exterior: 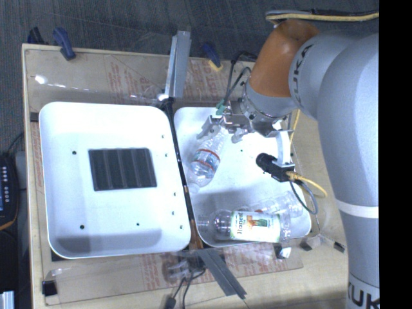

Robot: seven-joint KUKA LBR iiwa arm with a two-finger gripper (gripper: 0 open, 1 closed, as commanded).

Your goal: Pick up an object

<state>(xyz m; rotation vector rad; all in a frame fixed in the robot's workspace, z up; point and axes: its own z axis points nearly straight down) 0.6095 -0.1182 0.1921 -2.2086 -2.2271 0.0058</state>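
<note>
Two bins stood side by side, the left bin [64, 172] bearing a ribbed panel [122, 168] at its centre, the right bin [257, 192] holding a small bottle [206, 163] toward ten o'clock and a larger bottle [254, 225] lying along its six o'clock wall, the gripper [222, 126] above the small bottle's twelve o'clock end.

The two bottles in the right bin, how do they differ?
The small bottle lies slantwise near the bin's middle, under the hand; the labelled bottle lies crosswise along the near wall. The small bottle looks shorter and slimmer, the labelled bottle bigger. The small bottle's wrap looks pale; the labelled bottle's label is white with print. Both are clear plastic, lying on their sides.
</note>
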